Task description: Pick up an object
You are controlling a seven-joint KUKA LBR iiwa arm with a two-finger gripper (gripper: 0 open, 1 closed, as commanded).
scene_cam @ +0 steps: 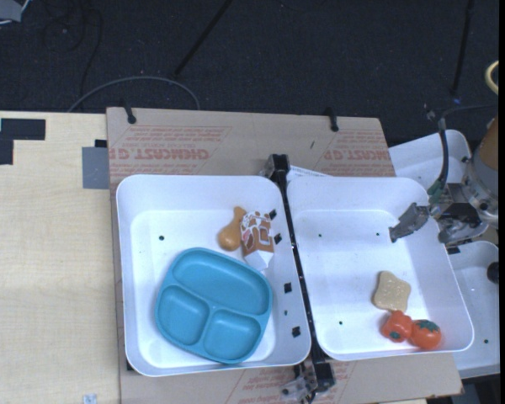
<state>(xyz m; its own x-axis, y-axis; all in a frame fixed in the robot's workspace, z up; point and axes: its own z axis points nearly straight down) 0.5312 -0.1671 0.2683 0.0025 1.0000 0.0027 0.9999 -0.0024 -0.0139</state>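
My gripper (433, 227) hangs over the right rim of the right bin (353, 225). Its fingers stand open with nothing between them. Below it in that bin lie a tan toast slice (391, 291) and two orange-red tomato-like pieces (411, 330) at the front right corner. The left bin (143, 225) holds a blue divided plate (213, 305), an orange-brown toy drumstick (231, 230) and a small white and brown packet (257, 232) near its back right.
A black divider clip strip (291, 259) runs between the two bins. Brown cardboard (236, 146) lies under and behind them. White bench parts (480, 310) stand to the right of the right bin, under the arm.
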